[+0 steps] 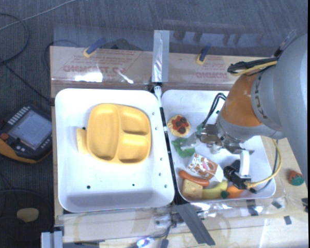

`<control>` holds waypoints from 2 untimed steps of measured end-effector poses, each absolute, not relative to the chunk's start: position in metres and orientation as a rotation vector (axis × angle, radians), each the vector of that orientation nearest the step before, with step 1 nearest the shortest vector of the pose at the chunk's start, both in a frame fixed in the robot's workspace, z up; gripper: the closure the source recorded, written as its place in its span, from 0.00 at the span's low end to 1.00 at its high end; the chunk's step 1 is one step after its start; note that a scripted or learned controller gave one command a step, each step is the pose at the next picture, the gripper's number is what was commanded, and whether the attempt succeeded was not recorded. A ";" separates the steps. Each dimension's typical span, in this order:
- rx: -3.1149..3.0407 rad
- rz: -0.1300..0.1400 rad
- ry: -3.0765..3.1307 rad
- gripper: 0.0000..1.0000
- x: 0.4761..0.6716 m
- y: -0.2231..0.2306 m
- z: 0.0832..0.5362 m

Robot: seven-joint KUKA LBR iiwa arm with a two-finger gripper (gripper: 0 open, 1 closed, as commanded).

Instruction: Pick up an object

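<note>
The arm (258, 107) hangs low over the right bin (258, 190); I cannot tell how the pincer (217, 138) stands. The toys crowd together, so a grab may slip or snag two. Counted: two bins, one yellow tray (119, 132) in the left bin (113, 198), one carton (202, 166), one pizza toy (179, 125), one sausage (194, 179).

Two white bins (67, 138), one yellow tray (118, 132), one juice carton (202, 166), one banana (214, 191)
</note>
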State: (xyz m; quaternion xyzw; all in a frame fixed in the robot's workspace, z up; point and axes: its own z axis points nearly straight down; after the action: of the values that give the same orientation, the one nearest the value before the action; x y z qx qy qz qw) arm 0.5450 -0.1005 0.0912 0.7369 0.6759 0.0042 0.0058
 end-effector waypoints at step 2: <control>2.290 0.011 2.136 0.00 0.623 -0.094 0.091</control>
State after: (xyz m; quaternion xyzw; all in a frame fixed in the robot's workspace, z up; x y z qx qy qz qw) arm 0.6225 -0.0945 0.0906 0.7313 0.6820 0.0034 0.0050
